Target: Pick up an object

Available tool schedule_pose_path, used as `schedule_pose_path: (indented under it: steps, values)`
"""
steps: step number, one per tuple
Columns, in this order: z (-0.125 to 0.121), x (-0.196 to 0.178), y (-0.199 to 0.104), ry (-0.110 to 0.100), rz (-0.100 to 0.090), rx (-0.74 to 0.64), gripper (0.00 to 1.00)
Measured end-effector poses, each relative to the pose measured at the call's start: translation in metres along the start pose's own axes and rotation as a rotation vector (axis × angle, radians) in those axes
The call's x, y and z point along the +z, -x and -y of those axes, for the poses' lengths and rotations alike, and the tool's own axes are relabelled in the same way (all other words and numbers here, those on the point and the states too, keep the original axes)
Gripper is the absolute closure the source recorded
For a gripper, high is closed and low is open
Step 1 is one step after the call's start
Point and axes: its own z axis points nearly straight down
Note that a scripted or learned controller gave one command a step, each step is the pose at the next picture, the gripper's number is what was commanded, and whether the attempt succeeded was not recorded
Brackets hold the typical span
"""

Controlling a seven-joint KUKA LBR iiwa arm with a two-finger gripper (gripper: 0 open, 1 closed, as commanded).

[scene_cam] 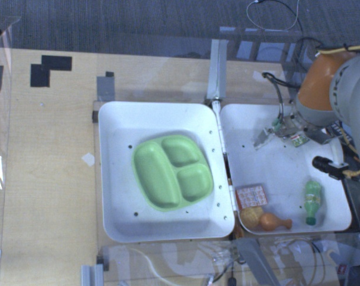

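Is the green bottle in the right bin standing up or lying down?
Lying down. The green bottle lies flat on the floor of the right bin, near its right wall, its full length showing with the cap end pointing toward the front rim.

Green bottle point(312, 201) lying on its side near right bin's front-right corner.

tray point(171, 173) in L bin point(117, 130), bottle point(312, 201), card point(251, 195) in R bin point(245, 124)
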Motion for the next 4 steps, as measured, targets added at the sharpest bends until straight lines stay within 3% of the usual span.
schedule_pose_path:
  steps: [1, 2, 3, 4]
  values:
    - [0.123, -0.003, 0.024, 0.0, 0.003, -0.017, 0.0]
    - [0.064, -0.001, 0.031, 0.002, 0.001, 0.042, 0.0]
    - [0.027, 0.0, 0.051, -0.001, 0.0, 0.105, 0.0]
    - [0.023, -0.014, 0.051, 0.007, 0.006, 0.096, 1.0]
